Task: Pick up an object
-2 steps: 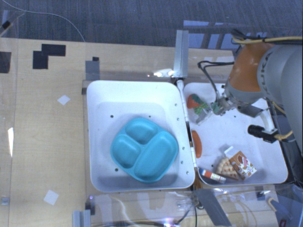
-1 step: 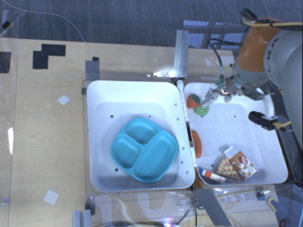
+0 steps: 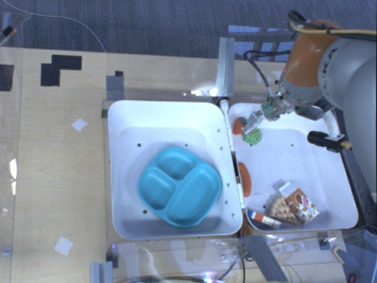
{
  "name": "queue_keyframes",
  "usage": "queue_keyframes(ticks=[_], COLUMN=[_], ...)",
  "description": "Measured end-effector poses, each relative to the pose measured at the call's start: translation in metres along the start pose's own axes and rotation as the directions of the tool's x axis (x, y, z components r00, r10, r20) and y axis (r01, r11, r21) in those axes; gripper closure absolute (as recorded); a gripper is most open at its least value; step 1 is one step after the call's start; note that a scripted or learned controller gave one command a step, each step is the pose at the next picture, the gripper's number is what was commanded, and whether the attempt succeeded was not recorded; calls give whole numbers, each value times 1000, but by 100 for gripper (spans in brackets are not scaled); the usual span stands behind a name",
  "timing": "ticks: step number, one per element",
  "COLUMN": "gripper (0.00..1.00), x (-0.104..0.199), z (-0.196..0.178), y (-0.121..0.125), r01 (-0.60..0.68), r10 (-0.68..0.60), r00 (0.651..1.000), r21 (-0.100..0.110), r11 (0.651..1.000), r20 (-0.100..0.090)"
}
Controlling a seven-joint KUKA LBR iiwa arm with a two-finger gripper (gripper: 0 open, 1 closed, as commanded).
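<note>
My gripper (image 3: 257,122) hangs over the back left corner of the right bin (image 3: 330,175), reaching in from the right. A small green knobbly toy (image 3: 253,138) lies right below its tip; I cannot tell if they touch. Just left of that, a red-orange piece (image 3: 237,126) sits against the bin's left wall. Further forward along the same wall lies an orange sausage-shaped toy (image 3: 245,180). Near the front are a waffle (image 3: 281,209), a brown snack packet (image 3: 301,205) and a white tube with a red end (image 3: 264,219).
The left bin (image 3: 126,158) holds a blue divided plate (image 3: 179,186). A black part (image 3: 322,138) juts in over the right bin's right side. The grey arm with its orange band (image 3: 306,58) covers the back right corner. A metal post (image 3: 226,63) stands behind the divider.
</note>
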State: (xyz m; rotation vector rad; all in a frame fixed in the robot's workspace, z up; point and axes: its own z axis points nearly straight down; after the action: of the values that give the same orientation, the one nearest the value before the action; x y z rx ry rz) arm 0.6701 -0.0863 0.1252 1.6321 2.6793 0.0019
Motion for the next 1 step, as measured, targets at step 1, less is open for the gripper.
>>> queue_keyframes(ticks=[1], gripper=[0], x=[4], z=[38], y=[-12], r01=[1], r10=[-1], r00=[1000], r21=[-4], r11=[1000], r20=[2])
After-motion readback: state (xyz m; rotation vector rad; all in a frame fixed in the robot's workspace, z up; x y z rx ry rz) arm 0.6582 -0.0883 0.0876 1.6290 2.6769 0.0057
